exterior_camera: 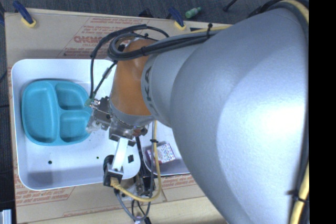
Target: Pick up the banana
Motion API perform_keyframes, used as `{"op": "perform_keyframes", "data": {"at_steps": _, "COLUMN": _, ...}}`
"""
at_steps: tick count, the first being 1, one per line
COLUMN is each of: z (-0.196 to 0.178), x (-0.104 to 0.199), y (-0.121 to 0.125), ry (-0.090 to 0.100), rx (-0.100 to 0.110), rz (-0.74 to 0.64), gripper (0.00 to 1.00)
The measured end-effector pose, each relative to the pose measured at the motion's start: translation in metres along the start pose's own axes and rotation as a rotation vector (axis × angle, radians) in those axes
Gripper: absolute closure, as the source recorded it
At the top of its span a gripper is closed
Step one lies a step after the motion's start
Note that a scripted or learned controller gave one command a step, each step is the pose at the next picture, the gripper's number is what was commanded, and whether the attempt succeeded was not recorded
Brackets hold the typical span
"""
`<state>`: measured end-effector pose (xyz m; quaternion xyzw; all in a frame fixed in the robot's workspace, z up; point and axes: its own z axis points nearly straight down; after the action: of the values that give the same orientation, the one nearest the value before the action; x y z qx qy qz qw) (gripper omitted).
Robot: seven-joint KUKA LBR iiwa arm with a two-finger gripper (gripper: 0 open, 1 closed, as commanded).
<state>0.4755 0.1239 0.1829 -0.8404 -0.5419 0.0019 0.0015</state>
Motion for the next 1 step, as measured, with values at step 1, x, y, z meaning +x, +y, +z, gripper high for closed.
{"op": "perform_keyframes", "data": {"at_steps": 1, "z": -0.0097, "x": -0.0002, "y": 0.0003, "ry": -0.001, "rx": 0.003, "rz": -0.004, "gripper": 1.00}}
